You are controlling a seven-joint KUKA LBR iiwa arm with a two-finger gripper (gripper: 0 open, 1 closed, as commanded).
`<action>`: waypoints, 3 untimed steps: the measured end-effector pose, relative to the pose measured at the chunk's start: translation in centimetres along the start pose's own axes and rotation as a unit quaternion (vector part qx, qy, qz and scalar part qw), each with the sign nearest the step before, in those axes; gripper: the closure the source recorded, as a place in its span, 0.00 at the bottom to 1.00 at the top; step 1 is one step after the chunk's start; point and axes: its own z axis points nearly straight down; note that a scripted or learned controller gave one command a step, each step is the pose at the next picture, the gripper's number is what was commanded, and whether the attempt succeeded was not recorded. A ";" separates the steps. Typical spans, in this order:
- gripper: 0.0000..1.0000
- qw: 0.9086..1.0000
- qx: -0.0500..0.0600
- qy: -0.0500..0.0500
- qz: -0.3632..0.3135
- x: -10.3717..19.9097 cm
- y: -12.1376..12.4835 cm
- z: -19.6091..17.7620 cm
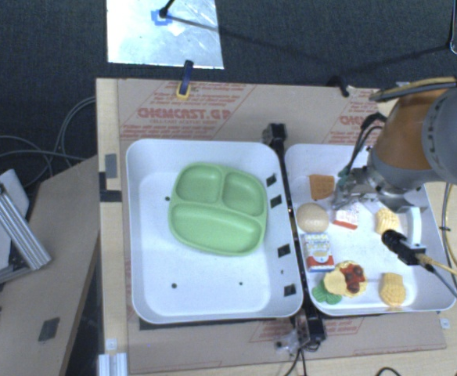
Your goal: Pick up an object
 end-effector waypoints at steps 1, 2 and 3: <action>1.00 1.000 0.012 0.002 -0.001 -0.7 0.5 -4.6; 1.00 1.000 0.012 0.003 -0.002 -1.0 1.2 -9.0; 1.00 1.000 0.012 0.003 -0.002 -1.0 1.4 -11.9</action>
